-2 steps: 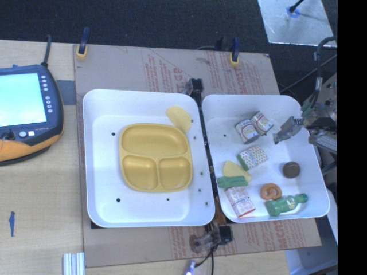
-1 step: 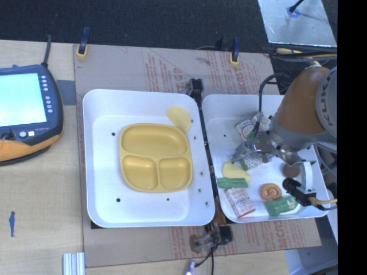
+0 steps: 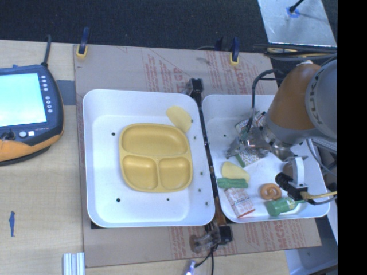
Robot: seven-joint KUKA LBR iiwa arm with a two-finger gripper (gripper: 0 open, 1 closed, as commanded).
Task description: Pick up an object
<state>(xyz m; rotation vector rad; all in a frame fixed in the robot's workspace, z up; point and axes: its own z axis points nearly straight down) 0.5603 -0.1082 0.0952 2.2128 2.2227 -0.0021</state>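
Note:
My gripper (image 3: 245, 144) is low over the upper middle of the right bin (image 3: 226, 109), with the grey and orange arm behind it to the right. Just below it lies a small pale packet with printing (image 3: 252, 157), very close to the metal tip; whether they touch is unclear. Further toward the front lie a yellow wedge (image 3: 233, 169), a green pod-shaped piece (image 3: 232, 183), a red and white packet (image 3: 238, 201), a brown coiled piece (image 3: 270, 191) and a green object (image 3: 281, 207).
The left bin (image 3: 97, 171) holds a yellow divided plate (image 3: 156, 156) with a pale yellow chip-like piece (image 3: 179, 118) at its far right corner. A handheld screen unit (image 3: 26, 110) lies on the bench at the left. Clamps hold the board at the back.

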